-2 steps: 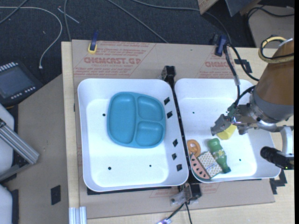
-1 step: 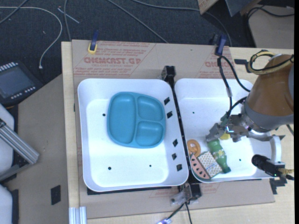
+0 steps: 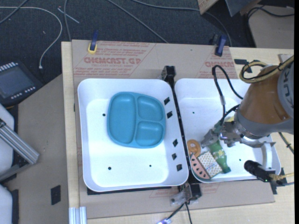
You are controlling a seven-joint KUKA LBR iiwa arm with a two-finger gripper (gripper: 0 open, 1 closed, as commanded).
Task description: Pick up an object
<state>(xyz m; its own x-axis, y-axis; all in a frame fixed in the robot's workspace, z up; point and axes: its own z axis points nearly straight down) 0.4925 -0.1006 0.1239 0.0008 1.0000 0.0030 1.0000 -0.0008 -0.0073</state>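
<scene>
Below, in the right bin, the gripper is low over the front part of the floor, and the grey arm with its orange band comes in from the right and covers the right part of this bin. Whether the gripper is open or closed I cannot tell, because the wrist hides its end from above.

Directly under the gripper and a little toward the front lies a green bottle. It lies flat, with its length running from the gripper toward the front right corner. It seems to touch the gripper at its upper end, but I cannot tell if it is between anything. Just left of the bottle, and in front of the gripper, lies a slice with a pale checked top and a dark red edge; it touches the bottle on one side and reaches the front wall of the bin. Left of the gripper, near the wall between the two bins, is a small brown ring, just beside the slice.

Far to the left of the gripper, in the left bin, rests a blue plate with three compartments, lying flat toward the back of that bin. Black cables run over the right bin behind the gripper.
</scene>
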